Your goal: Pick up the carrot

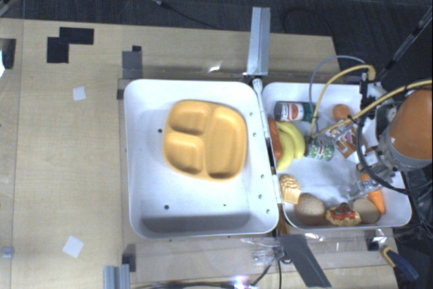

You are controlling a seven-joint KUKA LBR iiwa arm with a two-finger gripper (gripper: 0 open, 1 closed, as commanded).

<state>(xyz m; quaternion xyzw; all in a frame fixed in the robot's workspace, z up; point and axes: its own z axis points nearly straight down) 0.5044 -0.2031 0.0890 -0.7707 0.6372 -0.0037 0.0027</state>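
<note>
Your carrot (376,200) lies in the right bin's (406,216) near corner, just below the jaws (363,184), axis slanted; their opening I cannot tell.

The desk (61,166) looks like pale, smooth wood with a dull finish. Both bins look like smooth white plastic: the left bin (145,166) and the right bin (325,176). The yellow tray (205,139) looks like smooth plastic with a soft shine. The banana (291,144) looks like glossy plastic. The can (295,111) has a shiny metal rim and a paper label. The carrot (376,200) looks smooth and orange. The post (259,40) between the bins is dull grey metal.
</note>
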